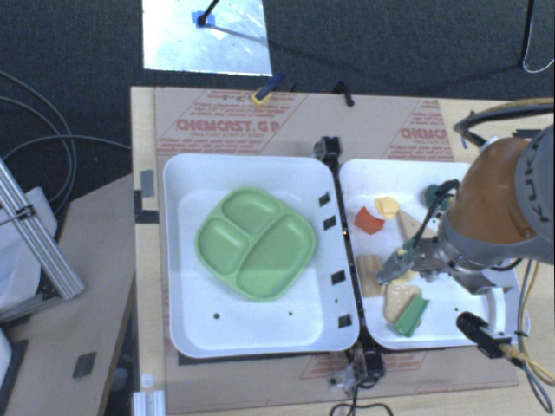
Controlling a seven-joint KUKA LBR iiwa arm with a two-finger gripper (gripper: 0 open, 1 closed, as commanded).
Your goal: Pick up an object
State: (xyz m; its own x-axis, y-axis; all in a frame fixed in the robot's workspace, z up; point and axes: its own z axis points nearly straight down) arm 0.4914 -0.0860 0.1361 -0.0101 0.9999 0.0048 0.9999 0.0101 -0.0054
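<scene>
- The arm (503, 202) leans in from three o'clock over the right bin (364, 173), its orange band above the wrist hiding much of that bin's far side.
- The gripper (392, 269) hangs low near the bin's left half, pointing toward nine o'clock, just above a cluster of small items; I judge it is lining up for a grasp there.
- Whether the fingers are apart or together, I cannot tell: they are dark, small and blurred against the pieces beneath.
- Nothing is visibly held between them, so the pick looks not yet done.
- The candidate things all lie in the right bin: a red piece (368, 221) with a yellow piece (386, 205) at its one o'clock, a tan block (368, 275) just at the gripper's nine o'clock, a pale rounded piece (399, 298) at its six o'clock, and a green piece (409, 315) leaning against that one.
- The tan block seems the nearest target, since the tip sits just beside it.
- The left bin (186, 232) holds a green divided plate (255, 243) lying flat at its centre, well apart from the gripper.
- Both bins sit side by side on a cardboard sheet (225, 124) on the desk, likely to keep them steady.
</scene>
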